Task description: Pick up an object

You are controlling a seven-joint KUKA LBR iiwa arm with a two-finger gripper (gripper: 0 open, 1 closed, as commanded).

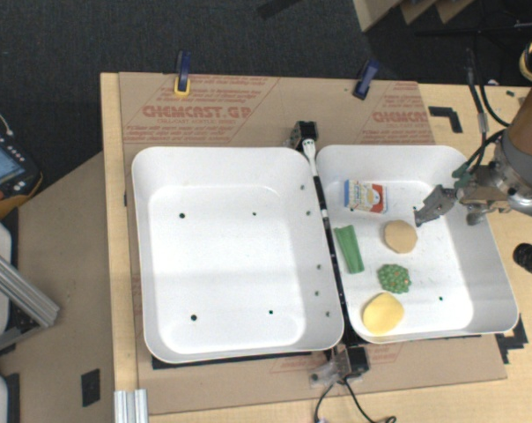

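The right white bin holds several small objects. A white carton with red and blue print lies near its back. A tan round piece sits at the middle, with a green flat bar to its left. Nearer the front are a green bumpy ball and a yellow rounded object. My gripper hangs over the right half of this bin, just right of and above the tan piece. Its fingers stand open with nothing between them.
The left white bin sits beside the right one, divided from it by a black strip. Both rest on a cardboard sheet held by clamps at the back. Cables run down at the right.
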